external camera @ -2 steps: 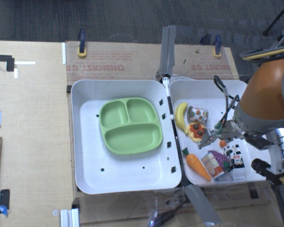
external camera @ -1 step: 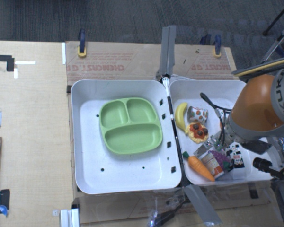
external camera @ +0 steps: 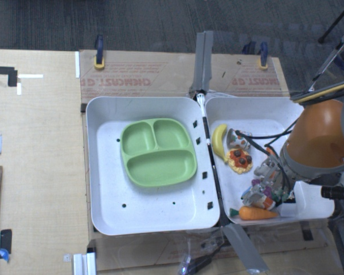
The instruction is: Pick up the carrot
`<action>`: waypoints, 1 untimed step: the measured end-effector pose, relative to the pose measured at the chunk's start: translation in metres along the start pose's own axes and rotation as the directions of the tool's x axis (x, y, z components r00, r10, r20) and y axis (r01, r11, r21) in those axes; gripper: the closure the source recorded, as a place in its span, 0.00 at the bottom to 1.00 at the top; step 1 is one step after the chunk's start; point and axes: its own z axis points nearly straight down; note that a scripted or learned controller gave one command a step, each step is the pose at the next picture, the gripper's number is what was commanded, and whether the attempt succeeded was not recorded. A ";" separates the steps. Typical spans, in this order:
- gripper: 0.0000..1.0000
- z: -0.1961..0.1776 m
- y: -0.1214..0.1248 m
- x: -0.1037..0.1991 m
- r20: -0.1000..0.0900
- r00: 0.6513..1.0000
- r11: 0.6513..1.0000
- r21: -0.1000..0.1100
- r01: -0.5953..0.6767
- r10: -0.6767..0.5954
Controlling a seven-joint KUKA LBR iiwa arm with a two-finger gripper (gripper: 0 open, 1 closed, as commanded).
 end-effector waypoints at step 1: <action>1.00 -0.008 -0.001 0.000 -0.006 1.000 1.000 0.000 -0.007 0.007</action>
